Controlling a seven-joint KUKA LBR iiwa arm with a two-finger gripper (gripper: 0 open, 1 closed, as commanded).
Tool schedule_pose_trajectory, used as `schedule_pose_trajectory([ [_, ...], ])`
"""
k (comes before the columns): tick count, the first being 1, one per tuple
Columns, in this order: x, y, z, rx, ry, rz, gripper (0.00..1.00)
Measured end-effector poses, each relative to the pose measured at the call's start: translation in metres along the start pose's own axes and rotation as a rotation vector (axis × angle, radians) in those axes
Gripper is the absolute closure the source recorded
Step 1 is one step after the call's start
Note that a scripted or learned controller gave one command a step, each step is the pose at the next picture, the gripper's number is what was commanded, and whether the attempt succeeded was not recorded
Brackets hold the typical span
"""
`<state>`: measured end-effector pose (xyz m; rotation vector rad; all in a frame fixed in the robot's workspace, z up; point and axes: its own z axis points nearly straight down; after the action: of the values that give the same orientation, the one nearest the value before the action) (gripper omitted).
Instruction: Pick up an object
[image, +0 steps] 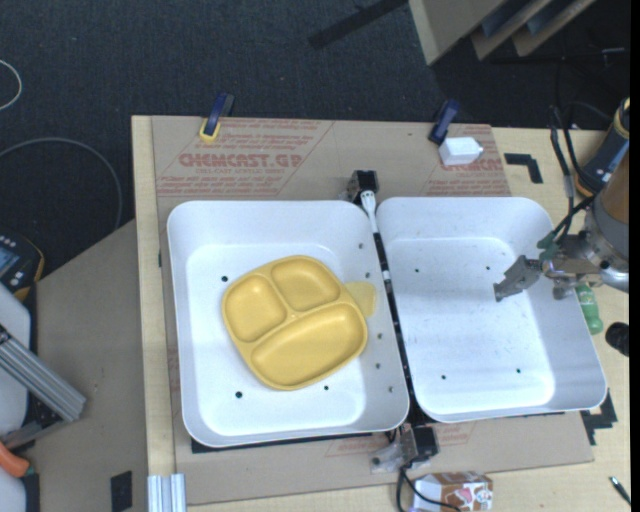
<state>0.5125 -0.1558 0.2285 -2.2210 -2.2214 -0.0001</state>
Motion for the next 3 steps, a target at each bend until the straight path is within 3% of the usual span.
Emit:
schedule_pose_trajectory([
  [1, 0.045, -0.032, -0.140, -0.018, -0.002, -0.005, 0.00],
  [2, 0.032, -0.033, -0.293, -0.018, -0.005, 0.000, 0.00],
  [3, 0.034, -0.032, -0.296, -0.008, -0.004, -0.001, 1.00],
])
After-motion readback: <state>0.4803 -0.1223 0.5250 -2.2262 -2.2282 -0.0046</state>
